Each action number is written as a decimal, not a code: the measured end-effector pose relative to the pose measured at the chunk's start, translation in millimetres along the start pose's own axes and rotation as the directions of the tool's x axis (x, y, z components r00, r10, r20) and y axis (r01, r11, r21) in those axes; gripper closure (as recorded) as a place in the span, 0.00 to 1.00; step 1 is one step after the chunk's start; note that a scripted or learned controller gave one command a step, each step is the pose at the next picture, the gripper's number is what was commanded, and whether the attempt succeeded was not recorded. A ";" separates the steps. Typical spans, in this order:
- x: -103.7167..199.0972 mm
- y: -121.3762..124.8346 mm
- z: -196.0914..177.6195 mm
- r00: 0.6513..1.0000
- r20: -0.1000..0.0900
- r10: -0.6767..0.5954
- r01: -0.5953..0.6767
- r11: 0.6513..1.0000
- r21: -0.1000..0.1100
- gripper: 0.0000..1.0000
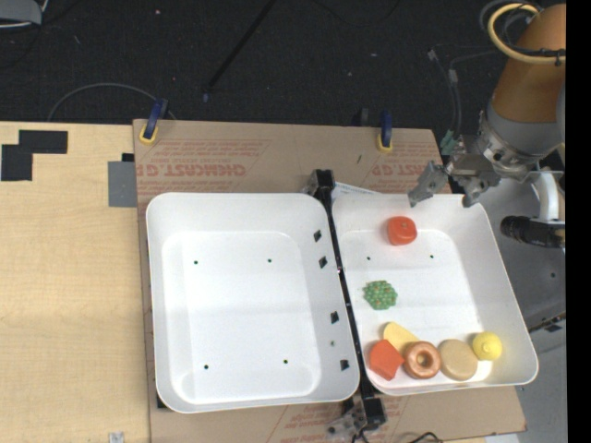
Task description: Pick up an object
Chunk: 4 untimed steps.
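- Over the far rim of the right bin (499, 275), camera view: gripper (450, 187) hangs with its two fingers spread and nothing between them. It sits above the bin's back edge, not over any item.
- Candidate objects, all in the right bin: red round piece (402, 231) nearest the gripper, alone near the back; green knobbly piece (379, 294) alone mid-bin; a tight row along the near wall made up of red block (385, 359), yellow piece (400, 336), ringed doughnut (423, 360), tan disc (457, 359), yellow ball (488, 346).
- Left bin (166, 247) holds no object to pick.
- Risk, judged: a straight descent from here meets the bin rim rather than an object.
- Risk: the front row is packed touching; fingers may land on neighbours, or jam against the wall.
- Risk: the red round piece looks low and rounded, so it may squirt out as the fingers close.
- Safest bet seems one of the isolated pieces.
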<state>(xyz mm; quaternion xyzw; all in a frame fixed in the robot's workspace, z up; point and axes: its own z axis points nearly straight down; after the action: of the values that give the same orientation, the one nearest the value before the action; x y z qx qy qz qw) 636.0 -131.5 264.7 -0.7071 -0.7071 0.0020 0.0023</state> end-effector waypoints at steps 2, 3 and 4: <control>6.7 0.8 42.2 1.000 0.000 0.000 0.000 1.000 -0.002 0.00; 14.6 -3.7 91.1 1.000 0.000 0.001 -0.001 1.000 -0.002 0.00; 13.2 -4.8 134.0 1.000 0.000 -0.001 0.001 1.000 -0.002 0.00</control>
<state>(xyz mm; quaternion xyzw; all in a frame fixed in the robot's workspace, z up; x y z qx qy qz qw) 630.4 -118.3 130.7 -0.7069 -0.7073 0.0015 0.0017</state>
